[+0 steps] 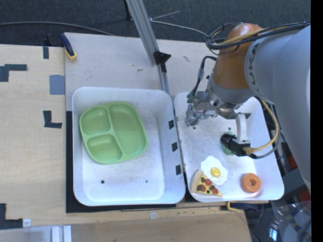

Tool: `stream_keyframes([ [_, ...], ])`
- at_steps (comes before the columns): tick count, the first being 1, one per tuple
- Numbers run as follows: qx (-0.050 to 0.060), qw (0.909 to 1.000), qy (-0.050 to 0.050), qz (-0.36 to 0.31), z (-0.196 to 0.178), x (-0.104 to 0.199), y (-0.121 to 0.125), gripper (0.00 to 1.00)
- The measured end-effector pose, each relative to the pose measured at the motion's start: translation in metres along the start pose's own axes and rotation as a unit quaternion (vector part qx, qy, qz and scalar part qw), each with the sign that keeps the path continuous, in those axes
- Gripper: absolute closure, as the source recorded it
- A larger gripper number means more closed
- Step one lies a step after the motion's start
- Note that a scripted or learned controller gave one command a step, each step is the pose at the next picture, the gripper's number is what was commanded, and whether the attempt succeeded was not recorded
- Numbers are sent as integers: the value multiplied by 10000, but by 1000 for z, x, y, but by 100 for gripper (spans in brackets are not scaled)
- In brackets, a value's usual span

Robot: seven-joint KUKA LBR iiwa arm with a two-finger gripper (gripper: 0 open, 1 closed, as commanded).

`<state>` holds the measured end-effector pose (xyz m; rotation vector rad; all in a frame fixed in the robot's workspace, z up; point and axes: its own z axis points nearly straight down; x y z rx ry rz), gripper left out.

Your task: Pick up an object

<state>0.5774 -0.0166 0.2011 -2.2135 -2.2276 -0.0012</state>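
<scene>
Camera view shows the gripper [192, 116] low over the right bin's [262, 188] upper left; the arm [252, 59] hides the bin's top. Whether it grips anything, I cannot tell. Fried egg [214, 169], pizza slice [205, 184] and doughnut [251, 182] lie near the front edge. A green plate [113, 131] sits in the left bin [126, 193].

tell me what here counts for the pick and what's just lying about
For the pick:
- hand, low over the right bin
- fried egg, pizza slice and donut, all at that bin's near end

Lying about:
- green plate in the left bin
- clamp at the bench's far left
- metal pole slanting over the bench
</scene>
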Motion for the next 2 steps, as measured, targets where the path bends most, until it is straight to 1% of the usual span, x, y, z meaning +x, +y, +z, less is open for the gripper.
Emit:
stream_keyframes([
  [1, -3, 10000, 3, -6, -7, 52, 22, 100],
  [2, -11, 10000, 0, -2, -13, 97, 65, 100],
])
